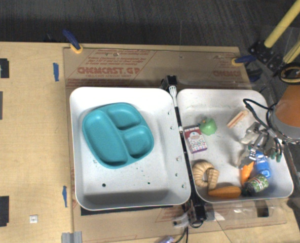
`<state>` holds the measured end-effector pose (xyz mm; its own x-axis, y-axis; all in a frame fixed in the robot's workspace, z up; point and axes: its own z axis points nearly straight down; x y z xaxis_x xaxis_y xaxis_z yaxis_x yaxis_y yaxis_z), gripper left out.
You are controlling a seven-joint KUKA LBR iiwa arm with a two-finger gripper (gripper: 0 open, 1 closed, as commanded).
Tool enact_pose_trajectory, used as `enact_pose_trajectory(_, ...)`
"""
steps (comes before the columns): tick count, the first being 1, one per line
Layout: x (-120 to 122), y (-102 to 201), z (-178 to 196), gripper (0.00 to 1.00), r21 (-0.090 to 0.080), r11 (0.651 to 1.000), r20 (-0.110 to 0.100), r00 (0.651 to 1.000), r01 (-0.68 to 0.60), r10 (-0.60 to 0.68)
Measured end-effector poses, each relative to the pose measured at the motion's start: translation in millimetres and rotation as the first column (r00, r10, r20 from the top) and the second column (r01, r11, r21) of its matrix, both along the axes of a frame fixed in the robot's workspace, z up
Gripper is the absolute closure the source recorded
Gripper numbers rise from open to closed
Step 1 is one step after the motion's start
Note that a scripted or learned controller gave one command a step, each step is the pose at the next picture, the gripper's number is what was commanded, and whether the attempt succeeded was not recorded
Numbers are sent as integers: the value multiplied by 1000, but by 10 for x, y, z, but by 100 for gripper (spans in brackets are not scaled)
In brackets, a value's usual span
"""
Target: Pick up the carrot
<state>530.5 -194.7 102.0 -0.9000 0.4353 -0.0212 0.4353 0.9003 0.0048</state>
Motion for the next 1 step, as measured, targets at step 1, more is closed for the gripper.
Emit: enact_pose_trajectory(1, -415, -8, -122, 0, 2, 999, -4, 999, -50, 50)
